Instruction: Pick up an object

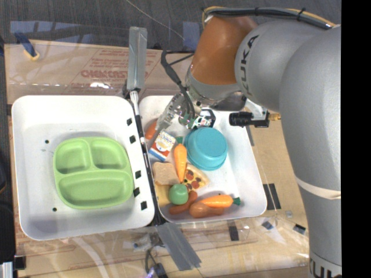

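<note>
The right bin (pixel 250 172) holds a pile of toy food: a blue bowl (pixel 207 147), an upright carrot (pixel 181 161), a second carrot (pixel 218 201) lying at the front, a green apple (pixel 178 194), a slice of bread (pixel 164 173), a pizza slice (pixel 196 179), a sausage (pixel 186 205) and a small carton (pixel 163 145). My gripper (pixel 173 113) hangs over the bin's back left corner, just above the carton and left of the bowl. Nothing shows between its fingers.
The left bin (pixel 29 155) holds a green divided plate (pixel 93 171). A grey divider (pixel 137 62) runs between the bins. The arm's large grey body covers the right side of the view, above the right bin's far edge.
</note>
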